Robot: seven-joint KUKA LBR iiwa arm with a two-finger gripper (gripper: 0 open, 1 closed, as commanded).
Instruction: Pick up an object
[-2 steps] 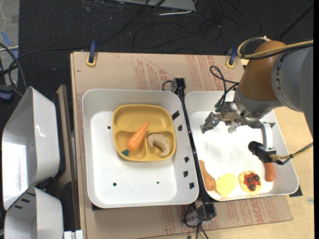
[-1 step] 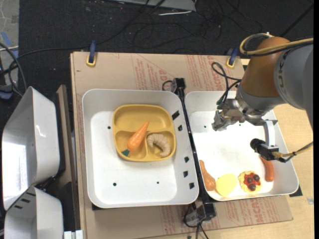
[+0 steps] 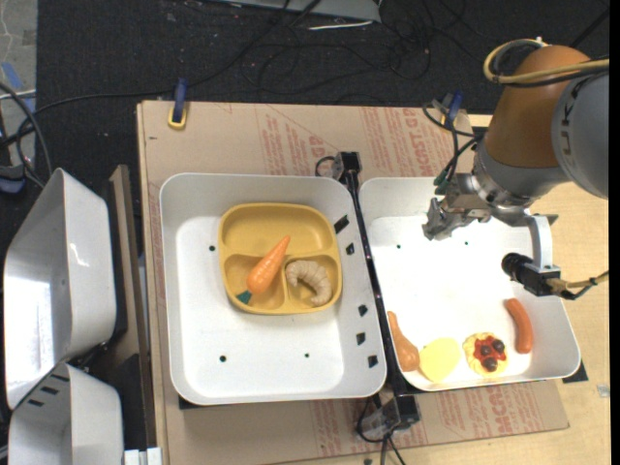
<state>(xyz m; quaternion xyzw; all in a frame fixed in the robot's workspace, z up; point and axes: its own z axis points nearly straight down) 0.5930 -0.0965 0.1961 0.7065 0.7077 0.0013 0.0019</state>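
My gripper (image 3: 438, 225) hangs over the back part of the right bin (image 3: 455, 197), above bare white floor, with nothing visible between its fingers. Along that bin's front edge lie an orange drumstick-shaped piece (image 3: 400, 341), a pale yellow round piece (image 3: 439, 358), a small tart with red and dark berries (image 3: 485, 352) and a red sausage (image 3: 521, 325). In the left bin (image 3: 194, 289) a yellow divided plate (image 3: 232, 231) holds a carrot (image 3: 268, 264) and a pale shrimp (image 3: 312, 281).
A black fitting (image 3: 526, 272) on a white bracket sits at the right bin's right wall. Cables and metal bars lie on the dark floor behind the bench. White bins (image 3: 53, 279) stand off to the left.
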